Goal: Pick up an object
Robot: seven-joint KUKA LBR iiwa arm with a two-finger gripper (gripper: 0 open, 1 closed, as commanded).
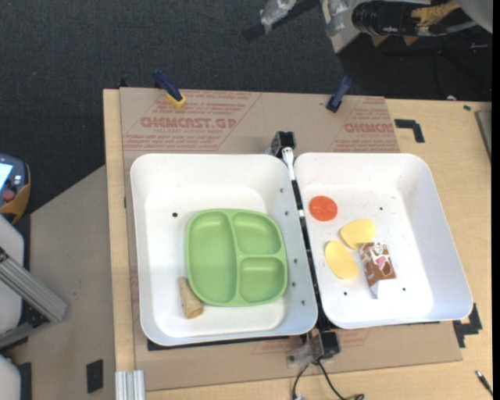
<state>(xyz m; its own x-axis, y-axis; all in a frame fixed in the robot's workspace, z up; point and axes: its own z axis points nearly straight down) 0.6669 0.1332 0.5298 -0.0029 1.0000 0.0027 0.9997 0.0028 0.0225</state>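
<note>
Up beyond the bench's far edge hangs the grey two-finger gripper (pixel 275 17); I cannot tell its state. Near the right white bin's (pixel 437 234) middle lie two yellow discs (pixel 350 246), touching.

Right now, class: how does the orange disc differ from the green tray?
The orange disc is small, round and plain; the green tray is far larger, squarish and split into three compartments. The disc lies in the right bin; the tray lies in the left bin. Both lie flat.
</note>
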